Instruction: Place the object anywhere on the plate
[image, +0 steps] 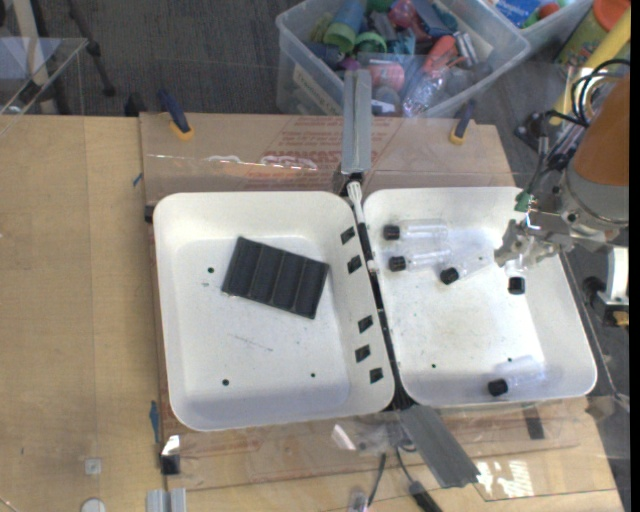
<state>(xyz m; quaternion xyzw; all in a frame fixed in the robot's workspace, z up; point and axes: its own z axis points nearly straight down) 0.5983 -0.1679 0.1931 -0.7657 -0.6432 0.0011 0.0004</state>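
left bin (190, 330): dark ribbed plate (275, 277) lying flat | right bin (560, 330): clear vials with black caps; nearest vial (420, 258) looks light, stiff, slippery, best pinched across its body | end effector (515, 255): right of that vial, near, apart; jaw state cannot be told, nothing seen held

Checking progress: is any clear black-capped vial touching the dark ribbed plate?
Apart. The camera view shows the vials in the right bin, the plate alone in the left.
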